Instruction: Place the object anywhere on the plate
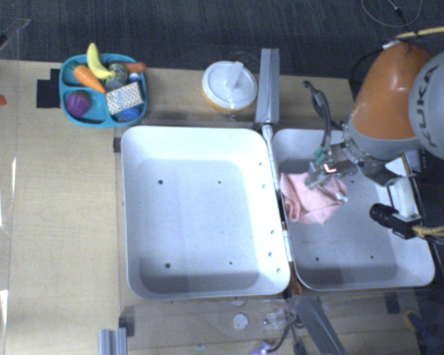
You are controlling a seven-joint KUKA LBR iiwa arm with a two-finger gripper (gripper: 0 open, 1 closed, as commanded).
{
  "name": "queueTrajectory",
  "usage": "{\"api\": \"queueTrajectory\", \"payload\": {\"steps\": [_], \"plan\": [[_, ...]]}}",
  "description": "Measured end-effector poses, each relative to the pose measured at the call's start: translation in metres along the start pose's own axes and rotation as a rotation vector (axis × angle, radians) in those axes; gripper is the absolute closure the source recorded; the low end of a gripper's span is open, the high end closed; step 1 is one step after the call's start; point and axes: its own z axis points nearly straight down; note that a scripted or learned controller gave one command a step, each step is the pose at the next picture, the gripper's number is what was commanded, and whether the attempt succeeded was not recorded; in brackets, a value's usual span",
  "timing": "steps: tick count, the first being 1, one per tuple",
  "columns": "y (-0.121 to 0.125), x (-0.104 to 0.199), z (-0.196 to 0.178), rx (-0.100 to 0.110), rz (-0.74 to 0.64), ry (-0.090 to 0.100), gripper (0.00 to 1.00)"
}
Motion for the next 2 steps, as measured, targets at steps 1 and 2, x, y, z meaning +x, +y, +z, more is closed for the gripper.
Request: {"api": "queueTrajectory", "payload": {"steps": [1,2], "plan": [[0.003,0.001,-0.021,0.0,-0.006,-0.001,1.0],[0.008,0.054,-0.013,0.002,-0.408,0.001,1.0]]}}
